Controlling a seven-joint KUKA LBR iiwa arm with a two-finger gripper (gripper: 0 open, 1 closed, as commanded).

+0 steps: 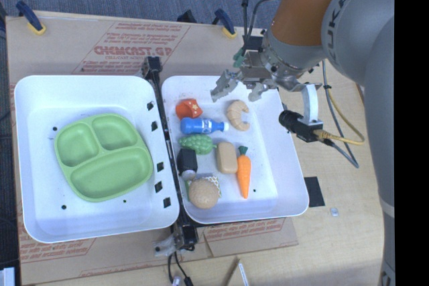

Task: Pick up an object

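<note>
Spread fingers [239,88] above croissant [237,114]

Small toy foods [213,147] lie clustered loose in the right bin [285,164].

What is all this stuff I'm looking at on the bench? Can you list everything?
bins: two, white, side by side on the bench
divided plate: one, green, in the left bin
red toy: one, red, right bin, far left part
croissant: one, tan, right bin, far part, just below the tool
bottle: one, blue with white cap, lying down, right bin
grapes: one bunch, green, beside the bottle
dark block: one, black, right bin's left side
bread piece: one, tan, right bin's middle
carrot: one, orange, right of the bread piece
round item: one, beige, right bin's near part
clamps: blue, far bench edge
arm: one, grey with orange band
tool: one, open, above the right bin's far edge
</note>
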